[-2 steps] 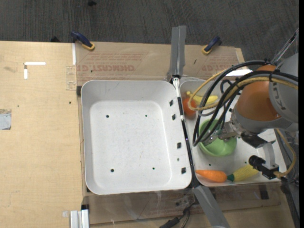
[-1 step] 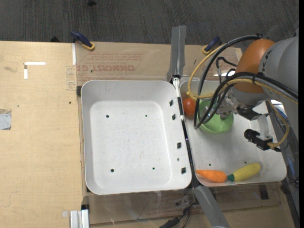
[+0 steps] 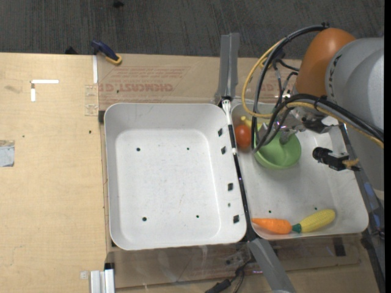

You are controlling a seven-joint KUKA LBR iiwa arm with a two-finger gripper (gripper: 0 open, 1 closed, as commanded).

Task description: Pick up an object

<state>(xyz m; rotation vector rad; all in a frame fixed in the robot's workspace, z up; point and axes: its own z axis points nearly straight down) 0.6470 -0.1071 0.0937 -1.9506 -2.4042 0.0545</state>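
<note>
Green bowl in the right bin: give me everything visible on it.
The green bowl is a glossy, plastic-looking light green, round with a rim lighter than its inside. It sits upright near the far left part of the right bin, partly covered by the arm's cables and wrist. A red, tomato-like object lies just to its left; contact between them cannot be judged. What the bowl holds is hidden.

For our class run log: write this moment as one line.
arm: over right white bin | gripper: above green bowl | red tomato, orange carrot, yellow corn: untouched
</note>
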